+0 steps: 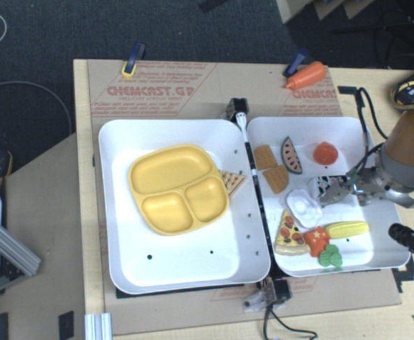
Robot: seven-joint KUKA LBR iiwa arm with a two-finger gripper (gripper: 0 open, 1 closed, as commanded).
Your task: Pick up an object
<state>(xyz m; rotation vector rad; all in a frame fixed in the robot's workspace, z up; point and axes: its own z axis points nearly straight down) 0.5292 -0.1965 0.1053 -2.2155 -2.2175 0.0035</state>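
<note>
Arm (409, 154) cut off at right edge; hand (329, 188) fingers too blurred.

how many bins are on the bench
2: the left bin with the yellow divided plate, and the right bin with the toy food, where the gripper reaches in.

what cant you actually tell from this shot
- Gripper fingers: too small and dark in the camera view to read open or shut.
- Whether anything is held: cannot tell.
- Waffle piece: its left part is tucked under the yellow plate.
- Arm: cut off by the right edge.
</note>
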